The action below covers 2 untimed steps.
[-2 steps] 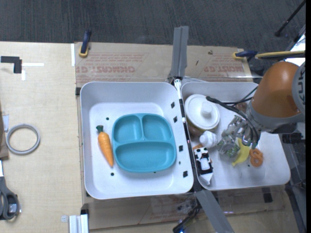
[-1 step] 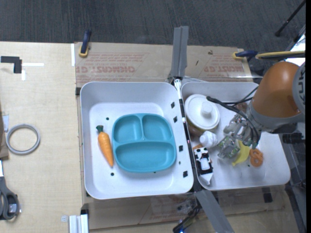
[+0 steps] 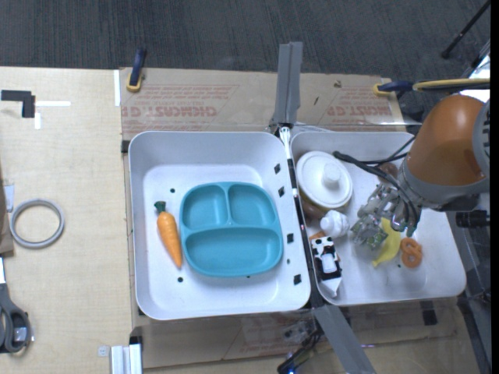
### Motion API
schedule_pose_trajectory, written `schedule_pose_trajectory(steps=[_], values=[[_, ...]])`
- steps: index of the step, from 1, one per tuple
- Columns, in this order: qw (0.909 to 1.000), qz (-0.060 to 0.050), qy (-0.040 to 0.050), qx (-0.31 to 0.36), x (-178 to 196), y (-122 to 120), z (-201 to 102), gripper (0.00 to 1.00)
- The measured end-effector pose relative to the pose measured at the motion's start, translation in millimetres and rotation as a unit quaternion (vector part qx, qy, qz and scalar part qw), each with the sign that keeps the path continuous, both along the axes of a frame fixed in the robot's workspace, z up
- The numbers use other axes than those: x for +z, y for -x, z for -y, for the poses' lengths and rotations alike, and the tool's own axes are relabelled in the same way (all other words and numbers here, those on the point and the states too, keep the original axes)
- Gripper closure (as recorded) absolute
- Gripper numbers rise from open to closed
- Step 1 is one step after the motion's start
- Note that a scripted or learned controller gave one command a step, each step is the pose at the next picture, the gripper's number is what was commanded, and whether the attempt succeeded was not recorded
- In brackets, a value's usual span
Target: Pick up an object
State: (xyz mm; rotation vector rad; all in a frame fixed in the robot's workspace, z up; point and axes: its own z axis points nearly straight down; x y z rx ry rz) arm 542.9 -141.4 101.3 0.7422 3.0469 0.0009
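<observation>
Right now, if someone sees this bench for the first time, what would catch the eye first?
Probably the blue divided plate in the middle of the left bin, with an orange carrot beside it. Next, the arm's big orange band over the crowded right bin, its claw low by a banana.

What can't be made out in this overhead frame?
- gripper: finger state unreadable in the camera view; metal blurs into the clutter beneath.
- yellow item: partly covered by the gripper, so contact is unclear.
- brown pot: mostly hidden beneath its white lid.
- black-and-white toy: too small to identify.
- orange piece: too small to name.
</observation>
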Motion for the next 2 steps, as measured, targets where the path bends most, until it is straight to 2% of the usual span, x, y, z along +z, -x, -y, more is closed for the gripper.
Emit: schedule_pose_trajectory(steps=[1, 2], values=[[0.9972, -0.001, 0.0008, 0.074, 19.9, 18.0, 81.0, 1.0], [0.9972, -0.001, 0.0006, 0.074, 19.8, 18.0, 80.7, 0.0]])
